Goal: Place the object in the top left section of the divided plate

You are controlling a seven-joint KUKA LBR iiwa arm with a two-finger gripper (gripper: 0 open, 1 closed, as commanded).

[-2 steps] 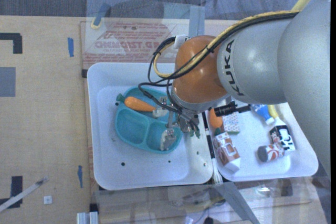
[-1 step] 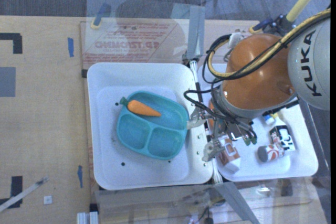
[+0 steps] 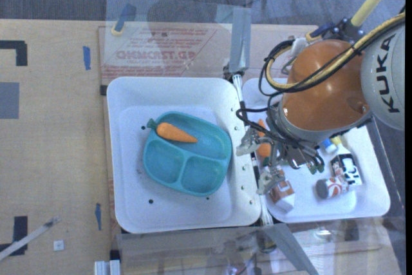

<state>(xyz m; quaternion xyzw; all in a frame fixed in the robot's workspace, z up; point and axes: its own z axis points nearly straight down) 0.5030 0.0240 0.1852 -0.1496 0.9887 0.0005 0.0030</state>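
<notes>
Arm [image 3: 322, 87] reaches in over the right bin [image 3: 373, 203], wrist pointing down at the divider between bins. Jaws [image 3: 269, 167]: can't tell state, cluttered. Teal divided plate [image 3: 187, 170] sits left of jaws; toy carrot [image 3: 176, 132] lies in its top left section. Carrot looks light, rigid, smooth; grip mid-body across its width.

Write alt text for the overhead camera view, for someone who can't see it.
An orange carrot lies in the top section of a teal divided plate in the left white bin. The grey and orange arm hangs over the right bin, its gripper low by the divide, near small packaged items.
</notes>
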